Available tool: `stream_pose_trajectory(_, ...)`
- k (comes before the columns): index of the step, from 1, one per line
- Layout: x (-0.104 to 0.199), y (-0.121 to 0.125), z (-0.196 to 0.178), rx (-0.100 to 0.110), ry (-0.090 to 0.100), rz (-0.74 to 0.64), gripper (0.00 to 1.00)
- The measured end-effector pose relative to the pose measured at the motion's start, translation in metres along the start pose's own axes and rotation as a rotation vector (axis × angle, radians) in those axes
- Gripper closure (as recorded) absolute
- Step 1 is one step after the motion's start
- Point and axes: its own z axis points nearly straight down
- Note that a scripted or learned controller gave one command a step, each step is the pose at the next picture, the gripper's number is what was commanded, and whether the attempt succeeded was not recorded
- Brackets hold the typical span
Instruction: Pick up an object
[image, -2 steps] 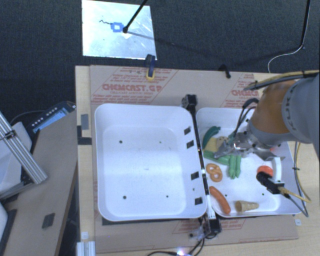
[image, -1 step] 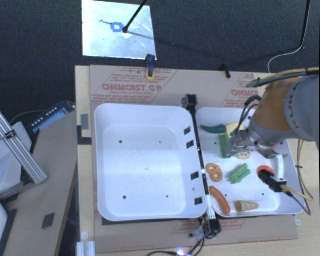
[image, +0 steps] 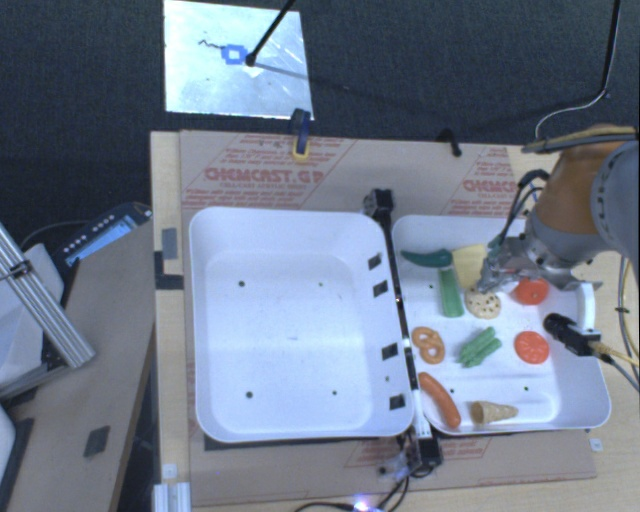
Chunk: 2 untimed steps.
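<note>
Grey arm with orange band (image: 590, 190) reaches in from the right over the right shallow white bin (image: 580, 400). Two-finger gripper (image: 492, 282) is low in the bin's upper middle, tips right at a round tan cookie with dark chips (image: 484, 304); contact unclear. Can't tell if the fingers are wide or narrow, and nothing is visibly between them. Around it: dark green curved pepper (image: 427, 258), pale yellow block (image: 466, 266), upright green cucumber piece (image: 450, 294), red tomato slice (image: 531, 292) just right of the gripper, second red tomato slice (image: 532, 347), brown pretzel (image: 430, 344), green bean bunch (image: 479, 348), orange-red sausage (image: 440, 399), tan ice cream cone (image: 494, 410) on its side. Left shallow white bin (image: 290, 320) sits beside it, touching along the middle
</note>
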Motion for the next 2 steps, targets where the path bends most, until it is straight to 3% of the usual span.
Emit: stream_pose_trajectory(2, -0.0042, -0.0137, 0.0114, -0.014, -0.001, -0.004, 1.00)
